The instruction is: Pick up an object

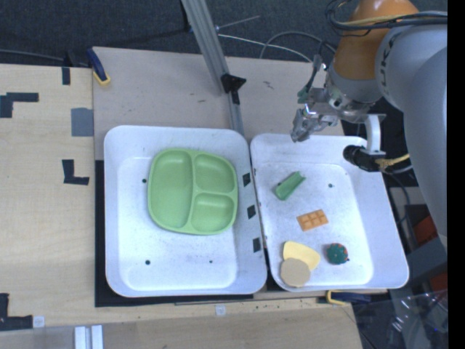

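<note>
Nearest you, a tan disc (295, 272) overlaps a yellow piece (304, 253) by the right bin's (378, 217) front rim, a dark green ball (336, 253) just beside them. Farther back lie an orange waffle (312, 220) and a green block (288, 185), with bare floor around each. Your end effector (301, 133) hangs over the back rim, holding nothing; you cannot tell its opening. A green divided plate (193, 192) sits in the left bin (123, 217).

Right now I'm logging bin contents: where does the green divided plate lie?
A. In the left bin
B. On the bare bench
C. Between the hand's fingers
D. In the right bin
A: the green divided plate lies flat inside the left bin, while the small items sit in the right bin.
</note>
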Controlling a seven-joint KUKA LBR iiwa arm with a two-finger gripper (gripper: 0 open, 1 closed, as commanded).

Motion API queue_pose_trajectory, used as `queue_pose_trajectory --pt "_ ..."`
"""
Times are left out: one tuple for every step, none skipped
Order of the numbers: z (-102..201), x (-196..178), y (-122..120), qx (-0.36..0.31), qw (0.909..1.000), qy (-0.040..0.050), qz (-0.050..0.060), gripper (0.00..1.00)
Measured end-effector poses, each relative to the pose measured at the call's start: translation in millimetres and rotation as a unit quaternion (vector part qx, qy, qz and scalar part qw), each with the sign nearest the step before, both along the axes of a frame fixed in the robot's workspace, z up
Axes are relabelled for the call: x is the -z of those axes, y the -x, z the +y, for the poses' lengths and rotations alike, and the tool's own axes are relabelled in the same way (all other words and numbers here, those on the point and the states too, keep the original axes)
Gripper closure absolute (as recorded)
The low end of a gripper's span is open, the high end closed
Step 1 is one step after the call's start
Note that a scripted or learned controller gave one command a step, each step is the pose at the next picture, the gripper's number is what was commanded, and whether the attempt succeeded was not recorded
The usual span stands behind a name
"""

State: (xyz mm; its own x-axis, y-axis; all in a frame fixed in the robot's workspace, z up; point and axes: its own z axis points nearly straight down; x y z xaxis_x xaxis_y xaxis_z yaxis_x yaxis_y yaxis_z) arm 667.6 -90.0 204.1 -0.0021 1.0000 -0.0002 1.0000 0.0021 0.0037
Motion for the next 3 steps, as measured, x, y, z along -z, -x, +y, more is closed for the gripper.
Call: queue_pose_trajectory --pt "0 -36 -1 0.0 1.0 -0.0001 0.0 1.0" --pt "48 -24 23 -0.001 1.0 -0.0005 0.003 1.0" --pt "105 -22 51 -0.002 1.0 -0.001 0.003 1.0"
